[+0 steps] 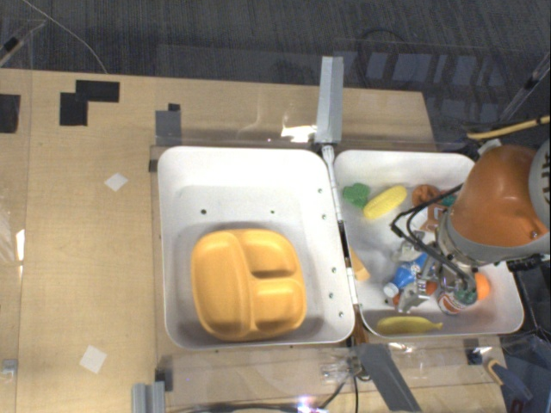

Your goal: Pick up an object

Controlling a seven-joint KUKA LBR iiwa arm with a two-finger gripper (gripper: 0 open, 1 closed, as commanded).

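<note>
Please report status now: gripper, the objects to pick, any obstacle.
Gripper low in right bin, among the toys. Grasp unconfirmed. Blue object beside it; yellow corn and banana lie apart. Left bin carries yellow tray.

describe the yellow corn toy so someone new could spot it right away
Start at the right-hand bin, the one the arm reaches into. Near its back left corner lies the corn toy, a stubby yellow cob tilted diagonally. A green item sits against its left end; unlike the flat banana at the front wall, it's plump and bumpy.
</note>
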